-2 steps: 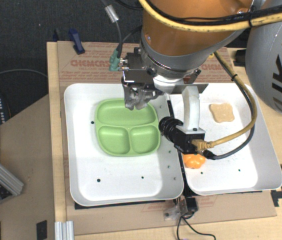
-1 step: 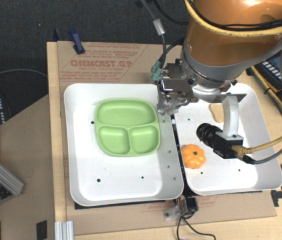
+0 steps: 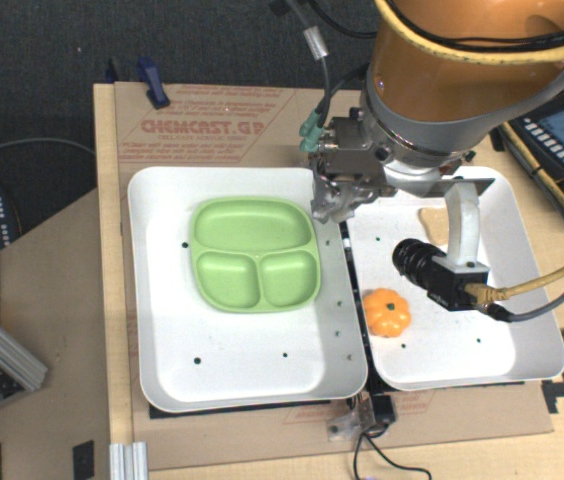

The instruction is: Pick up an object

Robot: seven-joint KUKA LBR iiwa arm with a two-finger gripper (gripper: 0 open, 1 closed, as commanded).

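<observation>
A small orange pumpkin-shaped object [image 3: 387, 313] lies in the right bin [image 3: 482, 363], close to its left wall. A tan object [image 3: 432, 222] sits further back in that bin, partly hidden behind the arm's white bracket. In the left bin [image 3: 162, 318] rests a green three-compartment plate [image 3: 255, 253]. My gripper [image 3: 328, 205] hangs over the ridge between the two bins, just beside the plate's back right corner and well behind the orange object. Nothing shows held in it.
A black cylinder with a yellow-ringed cable [image 3: 440, 276] hangs from the arm over the right bin, just right of the orange object. The arm's big orange-banded body [image 3: 472, 48] covers the bin's back. Brown cardboard [image 3: 202, 118] lies under both bins.
</observation>
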